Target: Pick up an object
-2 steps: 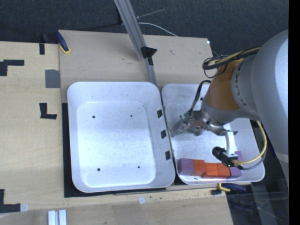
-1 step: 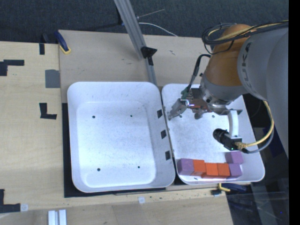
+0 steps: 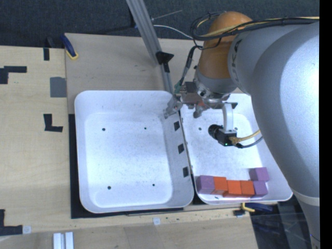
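Several blocks lie in a row along the near edge of the right bin [image 3: 207,154]: a purple block [image 3: 206,183] at the left, orange blocks [image 3: 233,187] in the middle, and a purple block [image 3: 259,180] at the right end. My gripper [image 3: 189,108] hangs over the far left corner of the right bin, near the ridge between the two bins, well away from the blocks. I see nothing between its fingers.
The left bin [image 3: 127,149] sits beside the right one. A slanted metal rail [image 3: 148,32] rises behind the bins. A black cable end [image 3: 220,135] dangles over the right bin. The grey arm covers the right side of the view.
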